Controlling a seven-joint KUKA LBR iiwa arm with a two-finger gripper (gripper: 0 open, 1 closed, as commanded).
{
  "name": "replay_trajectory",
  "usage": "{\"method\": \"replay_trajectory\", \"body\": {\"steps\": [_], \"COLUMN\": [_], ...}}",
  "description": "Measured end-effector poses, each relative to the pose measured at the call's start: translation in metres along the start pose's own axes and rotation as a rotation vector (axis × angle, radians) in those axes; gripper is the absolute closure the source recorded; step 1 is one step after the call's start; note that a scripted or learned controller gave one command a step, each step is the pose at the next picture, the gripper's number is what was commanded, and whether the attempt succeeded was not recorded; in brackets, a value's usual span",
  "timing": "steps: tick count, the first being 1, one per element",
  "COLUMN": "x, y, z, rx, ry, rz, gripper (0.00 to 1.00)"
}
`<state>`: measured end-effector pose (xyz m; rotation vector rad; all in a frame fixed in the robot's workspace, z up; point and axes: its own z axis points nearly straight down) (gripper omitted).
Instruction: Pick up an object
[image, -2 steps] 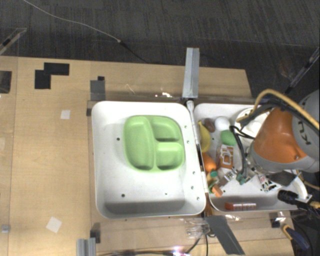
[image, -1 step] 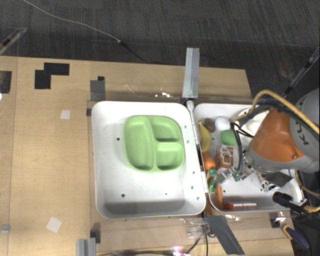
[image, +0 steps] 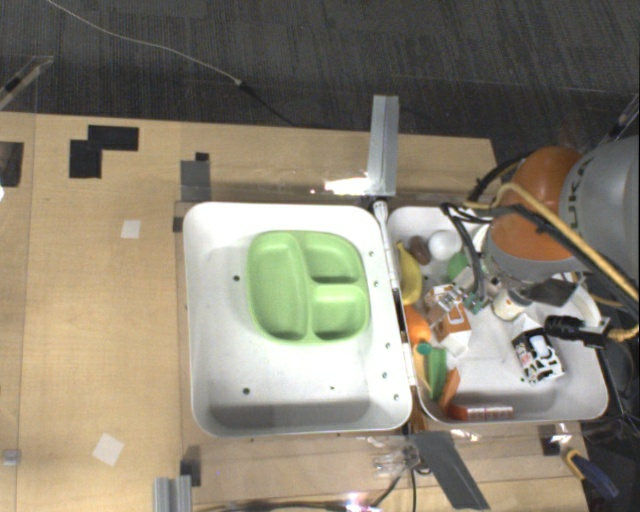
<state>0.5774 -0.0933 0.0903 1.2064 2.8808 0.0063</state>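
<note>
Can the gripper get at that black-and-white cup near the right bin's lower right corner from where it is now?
Probably yes. The black-and-white cup lies by itself on bare bin floor, apart from the clutter along the right bin's left wall, and the arm already hangs over that bin.

I'm working in a robotics lab: a plywood bench (image: 100, 330) with metal brackets (image: 384, 145), two white bins (image: 215, 400), loose cables (image: 150, 45), dark carpet (image: 300, 40).

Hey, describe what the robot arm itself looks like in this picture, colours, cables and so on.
The arm is bulky and rounded, with grey metal housing and a glossy orange band above the wrist. Black and yellowish cables loop around it, and another black cable trails near its lower side over the right bin.
</note>
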Motion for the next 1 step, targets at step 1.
{"method": "replay_trajectory", "body": {"steps": [1], "x": [-0.0025], "y": [0.0026], "z": [-0.0135], "rx": [-0.006], "ry": [-0.010], "rz": [-0.006], "gripper": [1.00]}}
